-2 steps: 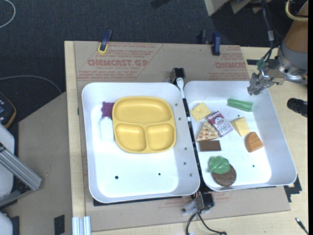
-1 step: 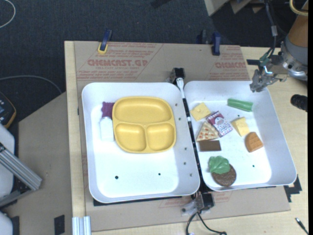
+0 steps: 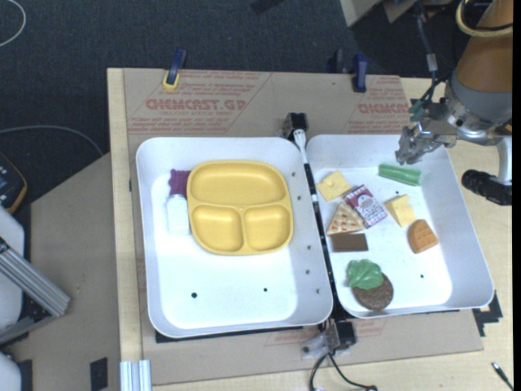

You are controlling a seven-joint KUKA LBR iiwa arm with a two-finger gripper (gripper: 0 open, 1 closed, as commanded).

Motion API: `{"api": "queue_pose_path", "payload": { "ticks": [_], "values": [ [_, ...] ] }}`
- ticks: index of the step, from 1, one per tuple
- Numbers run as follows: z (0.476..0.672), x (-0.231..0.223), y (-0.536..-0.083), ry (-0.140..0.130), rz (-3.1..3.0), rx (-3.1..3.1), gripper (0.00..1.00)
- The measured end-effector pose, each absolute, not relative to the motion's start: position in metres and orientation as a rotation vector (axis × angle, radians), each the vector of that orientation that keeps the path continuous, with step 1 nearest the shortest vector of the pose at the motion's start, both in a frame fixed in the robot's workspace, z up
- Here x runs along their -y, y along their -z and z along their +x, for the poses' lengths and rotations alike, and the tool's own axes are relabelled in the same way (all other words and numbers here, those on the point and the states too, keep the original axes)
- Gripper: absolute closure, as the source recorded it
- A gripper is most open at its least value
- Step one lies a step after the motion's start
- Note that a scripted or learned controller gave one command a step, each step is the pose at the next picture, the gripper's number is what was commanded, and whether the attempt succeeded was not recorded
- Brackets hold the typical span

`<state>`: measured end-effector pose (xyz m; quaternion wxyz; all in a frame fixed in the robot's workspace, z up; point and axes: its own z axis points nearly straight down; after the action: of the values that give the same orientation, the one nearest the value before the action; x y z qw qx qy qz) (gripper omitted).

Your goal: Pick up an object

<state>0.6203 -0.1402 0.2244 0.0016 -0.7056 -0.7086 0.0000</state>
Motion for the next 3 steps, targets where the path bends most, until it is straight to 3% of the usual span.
{"api": "queue_pose_path", "payload": {
  "ticks": [1, 2, 3],
  "values": [
    [0.588, 0.098, -0.235, -0.002, -2.215, 2.223, 1.0],
    [0.553, 0.059, -0.217, -0.004, -2.215, 2.22, 1.0],
    [0.538, 0.04, -0.235, 0.0, -2.216, 2.222, 1.0]
  ]
}}
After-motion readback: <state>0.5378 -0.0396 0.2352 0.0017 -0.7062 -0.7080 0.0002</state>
